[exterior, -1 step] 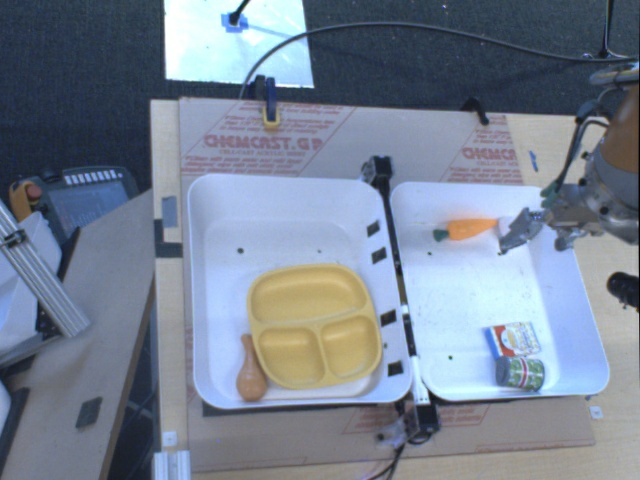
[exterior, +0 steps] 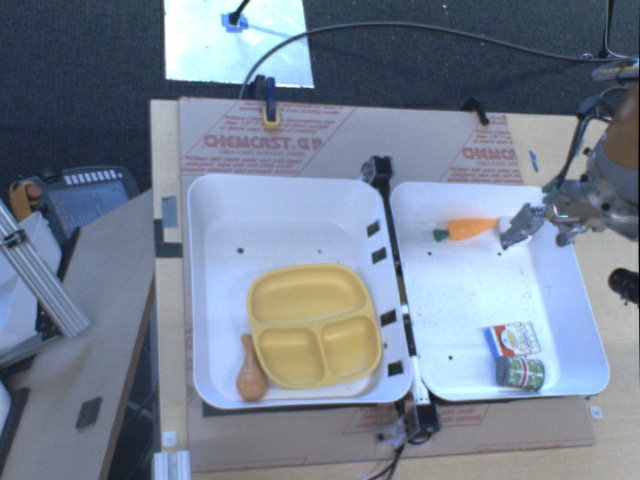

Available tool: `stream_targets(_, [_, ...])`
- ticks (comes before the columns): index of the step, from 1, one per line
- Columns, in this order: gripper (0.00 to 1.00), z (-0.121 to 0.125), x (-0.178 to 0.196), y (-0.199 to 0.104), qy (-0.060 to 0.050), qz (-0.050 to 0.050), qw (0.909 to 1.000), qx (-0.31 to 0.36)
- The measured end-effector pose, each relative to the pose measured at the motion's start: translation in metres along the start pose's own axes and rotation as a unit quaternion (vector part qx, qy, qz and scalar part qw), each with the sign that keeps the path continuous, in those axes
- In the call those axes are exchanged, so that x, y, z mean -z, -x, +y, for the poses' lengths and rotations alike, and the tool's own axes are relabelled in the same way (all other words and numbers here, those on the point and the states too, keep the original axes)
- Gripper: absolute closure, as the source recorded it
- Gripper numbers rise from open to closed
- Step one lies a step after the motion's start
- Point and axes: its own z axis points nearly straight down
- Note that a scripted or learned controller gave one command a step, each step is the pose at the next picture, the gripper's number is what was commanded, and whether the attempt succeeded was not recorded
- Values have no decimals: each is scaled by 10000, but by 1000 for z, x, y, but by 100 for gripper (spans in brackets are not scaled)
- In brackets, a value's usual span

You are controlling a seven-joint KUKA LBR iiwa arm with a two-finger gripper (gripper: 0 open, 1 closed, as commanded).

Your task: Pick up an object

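Fingers (exterior: 516, 230) of the gripper (exterior: 522, 228) are too small and blurred here to judge, so I cannot tell whether they are parted or closed, and nothing is showing between them. Going from the left: the left bin (exterior: 215, 268) is holding a yellow divided plate (exterior: 314, 325), with a tan wooden pestle-like piece (exterior: 249, 371) lying against the plate's near left corner. The right bin (exterior: 575, 313) is carrying the toy carrot (exterior: 468, 230) at its far side, and a small carton (exterior: 513, 340) and a green can (exterior: 521, 373) are sitting together at the near right corner. The carrot is lying just left of the gripper, close but apart, its long axis running left to right, green end pointing left (so the orange tip is facing the gripper). By my reading, a short shift left and a descent are what the pick is calling for, closing across the carrot's narrow width. Both bins are resting on a cardboard sheet (exterior: 300, 143) on the bench, with dark carpet (exterior: 80, 58) lying beyond.
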Motion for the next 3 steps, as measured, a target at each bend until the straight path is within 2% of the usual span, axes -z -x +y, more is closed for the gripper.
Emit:
stream_targets(2, [0, 9, -95, -9, -16, 5, 10000, -6])
stream_targets(3, [0, 8, -158, -7, -20, 6, 10000, -11])
